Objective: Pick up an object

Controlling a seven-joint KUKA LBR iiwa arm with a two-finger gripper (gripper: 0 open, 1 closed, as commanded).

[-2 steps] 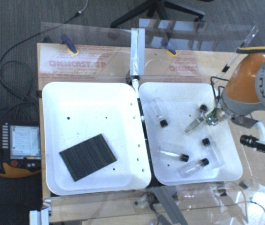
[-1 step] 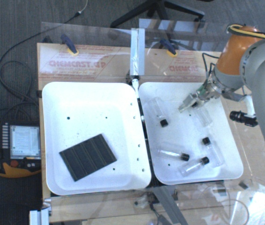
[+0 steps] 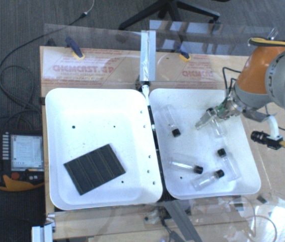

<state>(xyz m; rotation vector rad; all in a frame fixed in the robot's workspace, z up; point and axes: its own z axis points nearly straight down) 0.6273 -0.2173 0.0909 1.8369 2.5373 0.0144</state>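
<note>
Several clear vials with black caps lie in the right bin. One vial rests near the bin's left wall, another vial lies lower down, and a third vial sits near the front. My gripper hangs over the upper middle of this bin, slanting down to the left from the orange-banded wrist. A clear vial lies just right of the gripper's tip. A dark ribbed rectangular pad lies flat in the left bin.
A further vial lies toward the right bin's right side. A metal divider post stands behind the seam between the bins. A handheld pendant sits on the floor at the left.
</note>
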